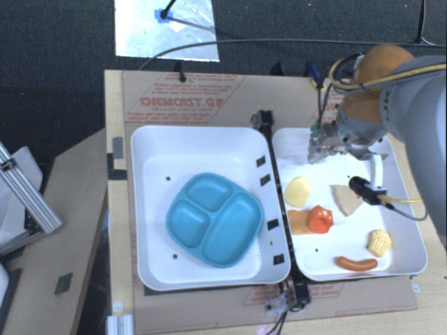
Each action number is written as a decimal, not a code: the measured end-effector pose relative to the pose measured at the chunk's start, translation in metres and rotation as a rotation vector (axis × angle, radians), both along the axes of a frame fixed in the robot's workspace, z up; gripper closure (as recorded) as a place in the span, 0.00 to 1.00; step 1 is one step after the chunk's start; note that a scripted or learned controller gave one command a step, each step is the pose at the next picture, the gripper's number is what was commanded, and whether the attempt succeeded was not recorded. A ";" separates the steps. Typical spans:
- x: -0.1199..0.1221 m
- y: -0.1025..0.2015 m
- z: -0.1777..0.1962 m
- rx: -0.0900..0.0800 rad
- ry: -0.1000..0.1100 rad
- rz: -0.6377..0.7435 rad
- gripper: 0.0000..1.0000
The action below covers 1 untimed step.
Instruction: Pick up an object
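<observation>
Dark carpet floor point(56, 61), silver sheet point(165, 19), cardboard-covered bench point(188, 96)

Grey arm point(412, 96), orange band point(380, 68), metallic end effector point(323, 145).

My one fixed camera above the bench point(112, 187), looking down at a slant, far enough back that I get both white bins point(209, 142) whole, the bench's far edge uppermost, the arm point(412, 96) entering from my right
</observation>
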<state>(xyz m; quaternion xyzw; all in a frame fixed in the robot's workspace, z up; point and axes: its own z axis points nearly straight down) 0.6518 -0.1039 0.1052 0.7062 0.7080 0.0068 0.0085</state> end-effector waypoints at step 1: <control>0.012 0.003 0.054 0.001 0.015 0.002 1.00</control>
